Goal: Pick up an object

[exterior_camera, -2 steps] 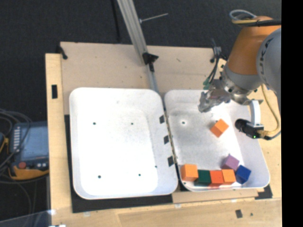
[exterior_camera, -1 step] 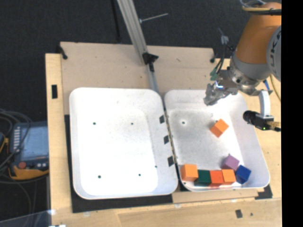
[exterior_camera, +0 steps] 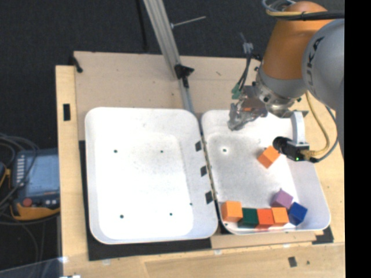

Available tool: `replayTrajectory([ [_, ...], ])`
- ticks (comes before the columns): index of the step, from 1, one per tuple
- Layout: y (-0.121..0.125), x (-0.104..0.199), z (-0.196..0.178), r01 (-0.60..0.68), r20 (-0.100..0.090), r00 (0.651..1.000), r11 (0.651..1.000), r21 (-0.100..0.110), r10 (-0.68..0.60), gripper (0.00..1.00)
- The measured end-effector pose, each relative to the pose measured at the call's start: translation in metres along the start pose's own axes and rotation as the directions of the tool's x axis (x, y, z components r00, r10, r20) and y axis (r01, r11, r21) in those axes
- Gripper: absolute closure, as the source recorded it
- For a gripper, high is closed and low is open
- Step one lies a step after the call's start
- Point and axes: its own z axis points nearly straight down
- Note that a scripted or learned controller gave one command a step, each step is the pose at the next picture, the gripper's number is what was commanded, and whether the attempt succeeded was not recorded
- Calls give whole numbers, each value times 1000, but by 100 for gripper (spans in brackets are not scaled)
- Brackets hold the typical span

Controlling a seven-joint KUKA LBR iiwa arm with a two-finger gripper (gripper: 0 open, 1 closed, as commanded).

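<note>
Nearest you, along the right bin's [exterior_camera: 310, 181] front edge, there's a row of blocks: orange block [exterior_camera: 232, 209], green block [exterior_camera: 250, 216], two more orange ones, a blue block [exterior_camera: 297, 212], with a purple block [exterior_camera: 283, 198] just behind. Farther back a lone orange cube [exterior_camera: 268, 156] sits mid-bin. The gripper [exterior_camera: 239, 120] hangs over the far left corner, and you can't tell how it's set.
</note>
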Motion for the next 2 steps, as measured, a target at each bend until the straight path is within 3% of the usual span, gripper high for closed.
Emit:
replayTrajectory([
  [2,-14,105,6,1,0,1000,1000,-2,-1,100],
])
